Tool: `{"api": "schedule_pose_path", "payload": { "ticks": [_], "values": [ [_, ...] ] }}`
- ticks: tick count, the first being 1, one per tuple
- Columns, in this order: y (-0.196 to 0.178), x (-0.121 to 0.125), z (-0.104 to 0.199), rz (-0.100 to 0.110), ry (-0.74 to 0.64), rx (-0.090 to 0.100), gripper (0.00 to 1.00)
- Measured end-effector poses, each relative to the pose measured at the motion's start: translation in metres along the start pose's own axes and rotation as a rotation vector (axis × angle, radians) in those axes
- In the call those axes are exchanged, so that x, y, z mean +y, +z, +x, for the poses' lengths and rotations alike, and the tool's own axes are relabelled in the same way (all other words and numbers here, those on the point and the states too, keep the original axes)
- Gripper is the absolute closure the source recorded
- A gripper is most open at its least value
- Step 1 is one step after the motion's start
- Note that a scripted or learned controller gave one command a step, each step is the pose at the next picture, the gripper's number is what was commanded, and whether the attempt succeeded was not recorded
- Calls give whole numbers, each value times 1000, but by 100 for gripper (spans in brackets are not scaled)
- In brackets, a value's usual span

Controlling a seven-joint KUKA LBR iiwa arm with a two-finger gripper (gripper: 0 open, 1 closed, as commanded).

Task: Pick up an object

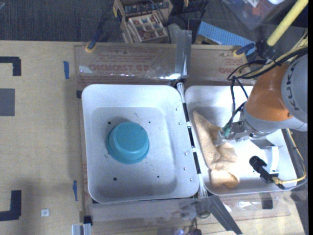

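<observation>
Camera view: 2 bins, 1 blue bowl [128, 142], 1 tan cloth [215, 151].

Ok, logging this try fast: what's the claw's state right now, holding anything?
Claw: cannot be told; it sits low over the tan cloth in the right bin, with no object seen in its grip.

I am looking down on a tan wooden bench [39, 146] that is carrying two shallow white bins side by side, their inner rims touching. The left bin [93, 102] is sitting nearer the bench's middle, the right bin [205, 94] beside it. Black tape marks [11, 66] and short blue tape strips [66, 69] are lying on the bare wood at left.
</observation>
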State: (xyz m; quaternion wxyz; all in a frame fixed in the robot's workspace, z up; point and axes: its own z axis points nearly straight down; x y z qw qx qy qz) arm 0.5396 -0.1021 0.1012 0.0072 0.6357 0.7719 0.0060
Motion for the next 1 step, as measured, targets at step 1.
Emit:
{"api": "schedule_pose_path", "payload": {
  "ticks": [1],
  "values": [
    [-90,50,3,14,-308,4,100]
  ]
}}
